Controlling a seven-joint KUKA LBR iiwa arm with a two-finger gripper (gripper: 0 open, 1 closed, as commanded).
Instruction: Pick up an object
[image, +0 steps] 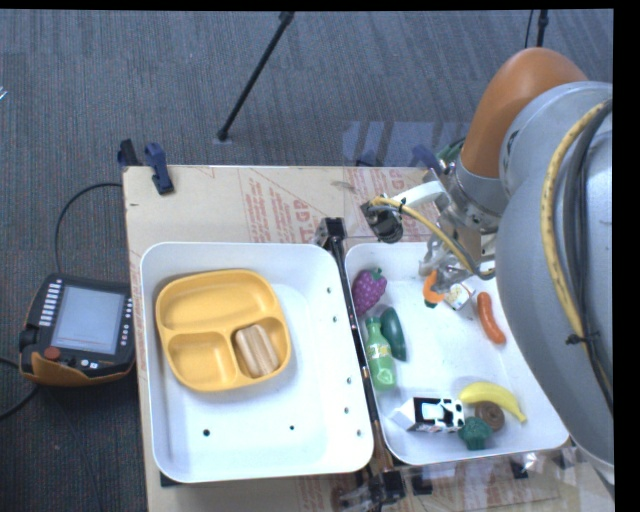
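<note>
Dark grey carpet (150, 70) covers the floor around a bench (260, 195) topped with brown printed cardboard. A thin black stand leg (255, 75) slants across the carpet; a handheld control pendant (82, 330) lies beside the bench's left edge.

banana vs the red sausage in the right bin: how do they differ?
Colour: the banana is yellow, the red sausage orange-red.
Shape: the banana curves; the sausage is nearly straight.
Place: the banana lies near the right bin's front edge beside a brown disc; the sausage lies farther back, near the gripper.
Shared: both are elongated toy foods lying flat in that bin.
</note>
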